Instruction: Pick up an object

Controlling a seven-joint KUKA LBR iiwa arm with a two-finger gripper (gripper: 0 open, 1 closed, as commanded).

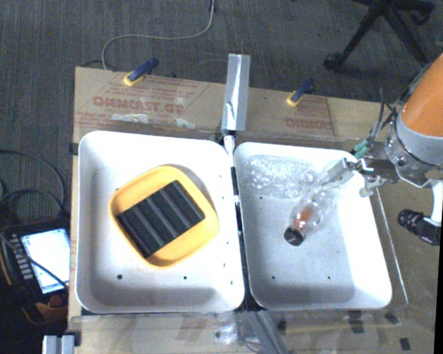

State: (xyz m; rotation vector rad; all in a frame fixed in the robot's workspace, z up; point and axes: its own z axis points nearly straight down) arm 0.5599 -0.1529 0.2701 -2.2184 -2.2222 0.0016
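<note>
A clear plastic bottle [311, 209] with a dark cap lies slanted in the right bin [350, 280], cap toward the front. A yellow block with a black ridged top [164, 215] rests in the middle of the left bin [101, 164]. My gripper [362, 172] hangs over the right bin's back right rim, close to the bottle's far end. The orange band of the arm [431, 96] is above it at the right edge. Whether the gripper touches the bottle is unclear.
Crumpled clear plastic [278, 175] lies at the back of the right bin. Between the bins a grey metal post [236, 90] stands at the back. Two clamps [140, 71] hold the cardboard backing. A tablet and cables [38, 254] sit left of the bench.
</note>
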